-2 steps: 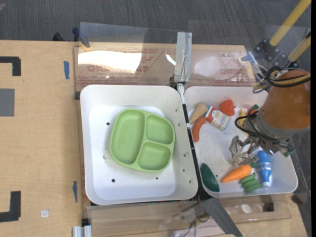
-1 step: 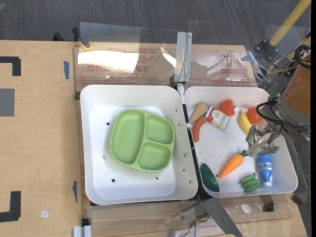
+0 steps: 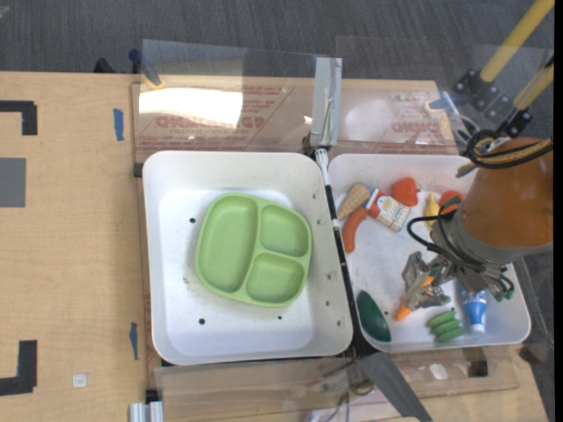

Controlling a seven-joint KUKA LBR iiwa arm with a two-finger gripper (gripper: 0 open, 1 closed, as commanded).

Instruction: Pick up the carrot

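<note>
The carrot [image 3: 406, 307] is a small orange piece lying on the floor of the right bin [image 3: 387, 258], toward its front. Its pointed tip sticks out to the lower left. My gripper [image 3: 424, 285] is down right over the carrot's upper end, with a bit of orange showing among the grey metal there. The grey arm with its orange band [image 3: 510, 205] rises from it to the right and hides part of the bin.
Around the carrot lie a dark green vegetable [image 3: 373, 316], a light green pod [image 3: 444, 325] and a blue bottle [image 3: 475, 310]. Farther back are a curved orange-red piece [image 3: 352, 229], a white and red packet [image 3: 393, 211], a red tomato [image 3: 405, 189] and a tan cone [image 3: 354, 198]. The left bin [image 3: 167, 236] holds a green divided plate [image 3: 253, 250].
</note>
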